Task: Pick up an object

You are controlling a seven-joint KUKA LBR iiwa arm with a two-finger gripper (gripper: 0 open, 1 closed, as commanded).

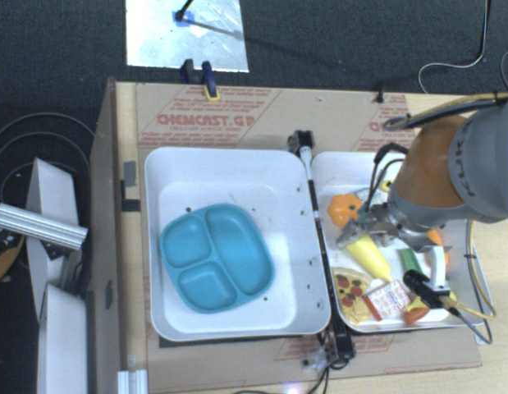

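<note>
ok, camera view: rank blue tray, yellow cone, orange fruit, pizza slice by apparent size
1. blue tray, by far the largest
2. yellow cone
3. pizza slice, close to the cone; partly covered by other items, so that order is unsure
4. orange fruit, smallest; the arm hides part of it

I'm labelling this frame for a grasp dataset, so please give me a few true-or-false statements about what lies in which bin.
1. The blue divided tray lies in the left bin. True.
2. The pizza slice lies in the left bin. False: it lies in the right bin, near its front edge.
3. The orange fruit sits beside the divider between the bins. True.
4. The blue tray is stacked on the yellow object. False: they lie in separate bins.
5. The arm hangs over the left bin. False: over the right.
</note>
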